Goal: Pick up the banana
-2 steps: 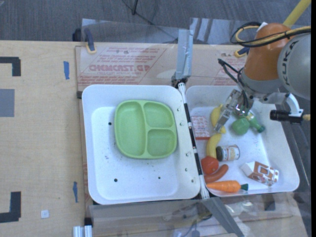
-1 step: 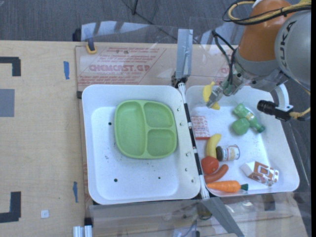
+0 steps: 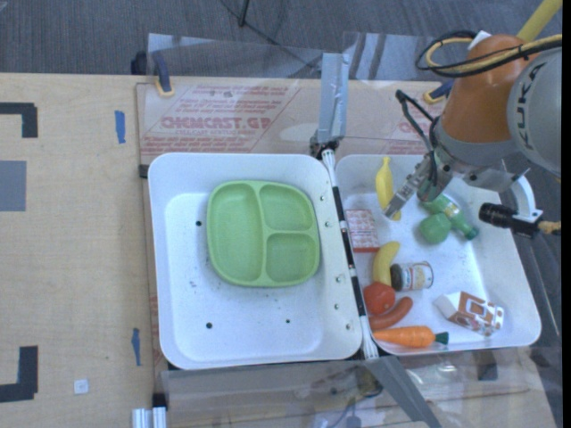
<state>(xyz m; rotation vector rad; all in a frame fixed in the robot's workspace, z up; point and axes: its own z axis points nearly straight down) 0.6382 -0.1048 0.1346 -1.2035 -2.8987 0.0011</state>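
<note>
Presently the pick is judged not yet made, with the grasp and the lift both outstanding. Going from left to right: the left bin (image 3: 169, 239) bears one green divided plate (image 3: 264, 233), lying flat at its middle and touching nothing else. The right bin (image 3: 517, 279) carries the rest. Just inside its left wall lies one small red-and-white packet (image 3: 360, 228). Two yellow items are counted, and which one the task means cannot be settled from this view: one yellow piece (image 3: 384, 182) lies at the far left of the bin, and a second, curved yellow piece (image 3: 384, 262) lies nearer, just beside one small dark-lidded jar (image 3: 412, 276). Nearer again are one red tomato (image 3: 378, 298), one reddish sausage-shaped item (image 3: 393, 314) touching it, and one carrot (image 3: 409, 336) along the near wall. One red-and-white carton (image 3: 473, 311) lies to the near right. Further right and far, one green rounded item (image 3: 435, 228) sits by a green bottle-like object (image 3: 450, 210). The gripper (image 3: 399, 203) hangs just right of the far yellow piece, low over the bin; nothing is seen between its fingers, and whether they are spread or closed cannot be told. One arm (image 3: 486, 87) is present, reaching in from the right.
</note>
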